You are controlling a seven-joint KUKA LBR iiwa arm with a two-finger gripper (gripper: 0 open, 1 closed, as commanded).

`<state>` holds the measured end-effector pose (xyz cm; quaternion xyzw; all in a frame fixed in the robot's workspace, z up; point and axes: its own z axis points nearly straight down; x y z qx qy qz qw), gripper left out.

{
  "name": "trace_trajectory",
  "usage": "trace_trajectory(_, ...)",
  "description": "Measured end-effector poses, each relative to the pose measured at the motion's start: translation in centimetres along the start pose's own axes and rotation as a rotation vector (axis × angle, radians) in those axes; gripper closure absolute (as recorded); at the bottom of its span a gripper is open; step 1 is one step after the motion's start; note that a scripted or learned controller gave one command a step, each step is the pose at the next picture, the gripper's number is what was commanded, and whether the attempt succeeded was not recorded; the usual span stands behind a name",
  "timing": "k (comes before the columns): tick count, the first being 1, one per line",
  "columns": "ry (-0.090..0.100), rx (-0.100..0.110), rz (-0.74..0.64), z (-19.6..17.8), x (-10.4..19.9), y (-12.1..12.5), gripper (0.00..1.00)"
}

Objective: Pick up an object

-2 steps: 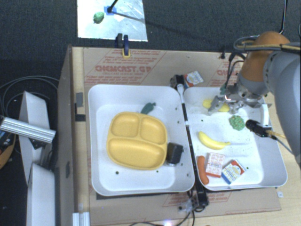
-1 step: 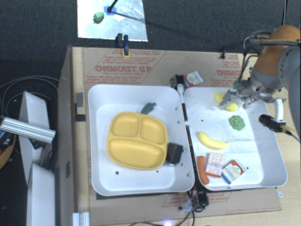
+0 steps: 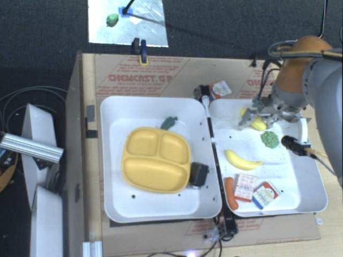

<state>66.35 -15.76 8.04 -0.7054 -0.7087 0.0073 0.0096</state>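
Two shallow white bins are seen side by side on a cardboard-covered bench (image 3: 161, 74), the grey arm with its orange band reaching in from the right. The metal claw (image 3: 256, 118) is lowered into the far end of the right-hand white bin (image 3: 316, 191), directly over a small yellow rounded object (image 3: 259, 125); whether that object is actually gripped cannot be told. Just beside the claw, toward the near side, a bumpy green ball-like object (image 3: 270, 140) is seen lying loose. A yellow plastic banana (image 3: 242, 160) is placed near the bin's middle, and at the near end an orange-red sausage-shaped object (image 3: 231, 192), a small white card printed in red (image 3: 245, 187) and a red, white and blue packet (image 3: 265, 194) are grouped closely together. In the left-hand white bin (image 3: 115, 143) a yellow three-compartment plastic tray (image 3: 156, 159) is laid, with a small dark green object (image 3: 169, 122) just beyond its far edge and a black boxy object (image 3: 198, 174) touching its near right corner.
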Motion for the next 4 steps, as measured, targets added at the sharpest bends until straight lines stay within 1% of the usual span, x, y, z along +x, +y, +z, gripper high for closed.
trace_trajectory(1, 0.000, 0.008, -0.002, -1.0, -0.1, -0.1, 1.00)
trace_trajectory(2, -0.002, -0.002, -0.003, -1.1, 0.0, 0.1, 0.00)
trace_trajectory(3, -0.003, -0.025, 0.002, -0.3, 2.6, -3.1, 0.00)
trace_trajectory(4, -0.004, -0.028, 0.001, -1.4, 2.6, -3.0, 1.00)
